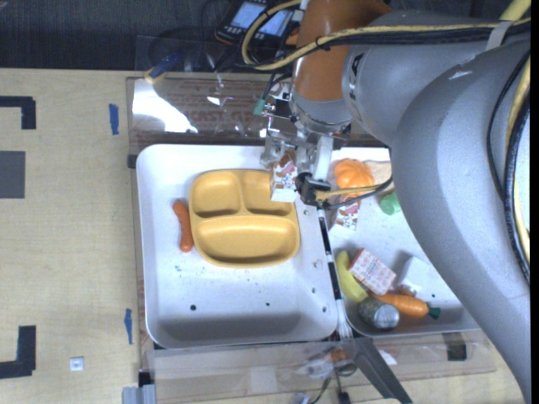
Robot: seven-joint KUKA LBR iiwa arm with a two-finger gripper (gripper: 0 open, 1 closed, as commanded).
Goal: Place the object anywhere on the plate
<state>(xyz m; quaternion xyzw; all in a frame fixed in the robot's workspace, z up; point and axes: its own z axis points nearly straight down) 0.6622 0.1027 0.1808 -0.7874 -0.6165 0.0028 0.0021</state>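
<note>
A slanted overhead view of two shallow white bins side by side on a wooden bench. In the left bin [160, 251], an orange hot dog [183, 225] lies lengthwise just left of a yellow plate [244, 217] with three sections. The plate sits in the bin's upper middle, and none of its sections hold anything.

Over the plate's upper right corner hangs the gripper [290, 179], reached in from the right on a grey arm [438, 108] with an orange band. A small white and red packet [285, 182] sits at its tip, apparently pinched between the fingers, though the wrist hides part of the grip. The packet overlaps the plate's right edge, so release probably needs only a short move left.

The right bin [438, 314] holds an orange fruit [354, 175], a green piece [388, 203], a banana [349, 278], a second packet [371, 269], a carrot [404, 304] and a can [379, 314].
</note>
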